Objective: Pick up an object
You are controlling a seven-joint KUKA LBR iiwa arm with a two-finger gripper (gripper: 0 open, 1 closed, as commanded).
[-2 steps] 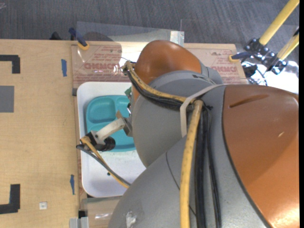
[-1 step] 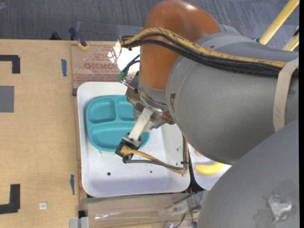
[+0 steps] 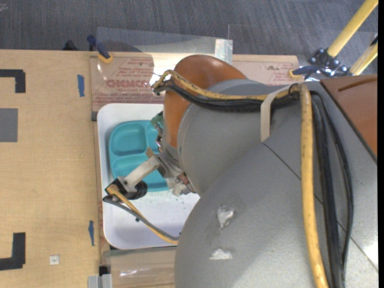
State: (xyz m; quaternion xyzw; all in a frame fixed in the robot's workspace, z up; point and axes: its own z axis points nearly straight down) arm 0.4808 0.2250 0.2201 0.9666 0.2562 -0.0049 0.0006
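We count one arm, grey with one orange band, and it takes up the whole right and centre of the frame. Next in size is one pale wooden bench on the left. It carries two black corner marks, one grey square cut off by the left edge, and two short strips of blue tape. We can make out one white bin at centre left. One teal tray lies flat in the upper left part of this bin, and we count two of its compartments, one above the other. A few tiny green specks dot the bin floor below the tray. Two yellow poles slant across the upper right corner. The arm covers the bin's right side and the tray's right edge. The gripper sits just beside the tray under the wrist, with little more than its metal body peeking out. We cannot tell whether it is open or closed, or whether it touches the tray. One clear sheet lies along the top of the bin, and it bears red printing too glared and blurred for us to read.
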